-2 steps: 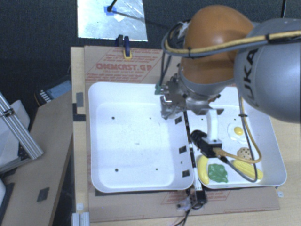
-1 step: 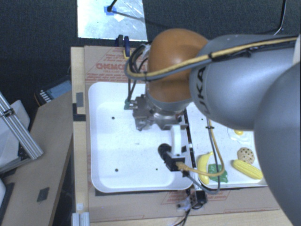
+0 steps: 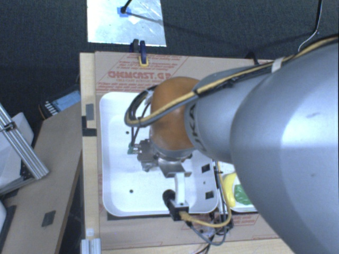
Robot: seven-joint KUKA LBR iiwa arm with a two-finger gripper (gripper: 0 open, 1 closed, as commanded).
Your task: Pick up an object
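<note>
So the big grey arm (image 3: 275, 142) is right up near the camera and hogs the whole right side of the view, coming in from the right with its orange band (image 3: 169, 112) sitting just above the wrist. Below that the hand (image 3: 157, 162) hangs over the white bin (image 3: 114, 142) on the view's left, somewhere around the middle of it, but the wrist covers it from above, so I honestly can't tell whether it's released or clenched, or whether it's got anything. The bare part of that bin just has a few tiny dark specks. The only object I can make out is a yellow and green thing (image 3: 234, 191) lying in the other bin (image 3: 246, 209), peeking out from under the arm, beside the hand and not in it. Both bins sit on a brown cardboard sheet (image 3: 159, 67) with red print on the tabletop (image 3: 89, 157). At its far edge there's a blue and yellow clamp (image 3: 141, 52), and beyond that a shiny foil sheet (image 3: 126, 15).
</note>
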